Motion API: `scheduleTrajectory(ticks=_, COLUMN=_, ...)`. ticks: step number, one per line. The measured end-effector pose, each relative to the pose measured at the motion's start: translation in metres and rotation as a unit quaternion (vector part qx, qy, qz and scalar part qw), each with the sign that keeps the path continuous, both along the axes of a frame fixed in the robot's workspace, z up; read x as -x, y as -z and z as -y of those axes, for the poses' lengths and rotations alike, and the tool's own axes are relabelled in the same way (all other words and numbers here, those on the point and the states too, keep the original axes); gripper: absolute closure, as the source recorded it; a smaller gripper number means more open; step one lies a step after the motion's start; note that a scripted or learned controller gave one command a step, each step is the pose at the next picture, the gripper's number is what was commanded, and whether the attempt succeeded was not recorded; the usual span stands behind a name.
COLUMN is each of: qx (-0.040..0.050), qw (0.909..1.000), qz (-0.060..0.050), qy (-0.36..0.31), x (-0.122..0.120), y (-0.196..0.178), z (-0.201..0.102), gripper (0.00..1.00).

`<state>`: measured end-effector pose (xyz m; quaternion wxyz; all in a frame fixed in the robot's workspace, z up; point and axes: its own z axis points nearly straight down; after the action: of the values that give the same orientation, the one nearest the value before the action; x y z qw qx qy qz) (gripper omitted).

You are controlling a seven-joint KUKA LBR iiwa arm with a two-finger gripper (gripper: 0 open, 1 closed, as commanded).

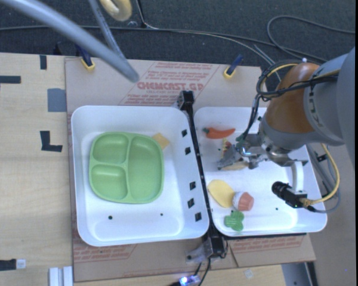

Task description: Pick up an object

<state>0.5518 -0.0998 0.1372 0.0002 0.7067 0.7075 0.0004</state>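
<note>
The grey KUKA arm leans over the right bin, where small toy foods lie scattered: an orange carrot-like piece, a yellow piece, a pink-and-white one and a green one, all probably light, hard, slick plastic best pinched across their narrow middles. The green divided plate sits in the left bin. The gripper is down among the clutter just below the carrot, but blur means I cannot tell how its jaws stand or whether they pinch anything.

Divided plate in left bin; carrot, broccoli in right bin.
</note>
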Motion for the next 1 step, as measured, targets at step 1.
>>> scheduleTrajectory(ticks=1, qx=0.0002, qw=1.0, qz=0.001, qy=0.0, x=0.0091, y=-0.0557, z=-0.0015, gripper=1.0)
